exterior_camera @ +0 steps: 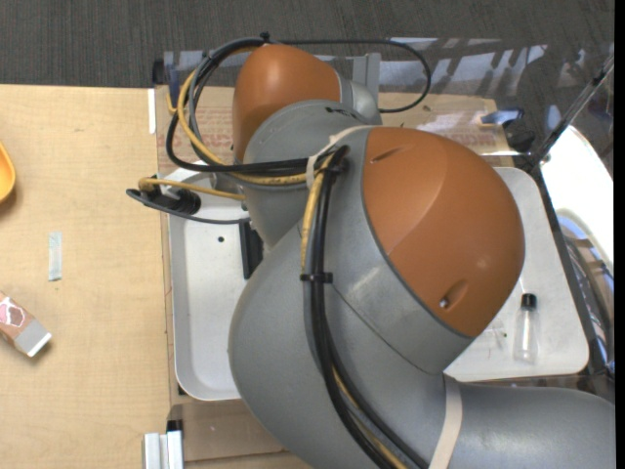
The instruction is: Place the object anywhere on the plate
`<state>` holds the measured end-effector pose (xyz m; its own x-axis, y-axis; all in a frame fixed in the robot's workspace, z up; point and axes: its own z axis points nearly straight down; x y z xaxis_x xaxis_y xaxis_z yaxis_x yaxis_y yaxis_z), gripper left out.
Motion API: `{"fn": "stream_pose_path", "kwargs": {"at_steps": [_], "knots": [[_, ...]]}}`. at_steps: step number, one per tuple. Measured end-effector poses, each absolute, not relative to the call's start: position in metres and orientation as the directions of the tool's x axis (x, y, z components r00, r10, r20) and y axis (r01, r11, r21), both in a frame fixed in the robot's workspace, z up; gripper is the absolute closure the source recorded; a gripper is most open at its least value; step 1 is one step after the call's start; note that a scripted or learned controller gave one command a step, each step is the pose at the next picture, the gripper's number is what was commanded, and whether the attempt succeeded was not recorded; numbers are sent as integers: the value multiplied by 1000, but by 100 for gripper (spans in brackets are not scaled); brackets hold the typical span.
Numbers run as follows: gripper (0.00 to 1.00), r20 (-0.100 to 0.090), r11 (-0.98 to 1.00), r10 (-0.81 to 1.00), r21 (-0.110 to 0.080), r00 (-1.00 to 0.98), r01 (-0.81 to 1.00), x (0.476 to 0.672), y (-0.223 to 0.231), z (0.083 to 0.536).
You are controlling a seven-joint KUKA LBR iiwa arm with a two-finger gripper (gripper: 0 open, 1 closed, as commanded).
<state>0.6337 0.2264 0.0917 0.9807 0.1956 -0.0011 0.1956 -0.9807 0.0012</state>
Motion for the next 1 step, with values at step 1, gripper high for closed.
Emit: {"fn": "stream_pose_path", "kwargs": {"at_steps": [1], "knots": [[0,-1,-981,196,1,981,196,647,226,117]]}}
